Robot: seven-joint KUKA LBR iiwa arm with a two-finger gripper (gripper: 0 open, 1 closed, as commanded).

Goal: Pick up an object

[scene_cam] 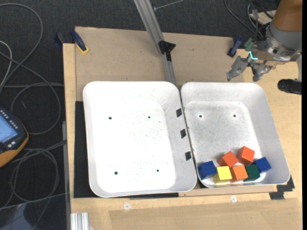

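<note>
**Entry: Pick attempt, early stage — nothing yet in hand**

Gripper: raised above the far rim of the right bin, near the back right of the surface; its fingers look spread apart, with nothing between them.

Candidate objects (all gathered in the near corner of the right bin, touching or just beside one another):
- blue cube, at the left end of the cluster
- yellow cube
- orange cube, behind the yellow one
- a second orange cube, at the front
- red-orange cube, farthest back of the group
- green cube
- second blue cube, at the right end

Left bin: white, speckled, holds no cubes.

Status: by my reading, no part of the pick is done. The gripper is well apart from the cluster, at the opposite end of the bin. Left to do: travel toward the near corner, descend over one cube, close on it, lift. The tight packing may make isolating a single cube awkward.
</note>
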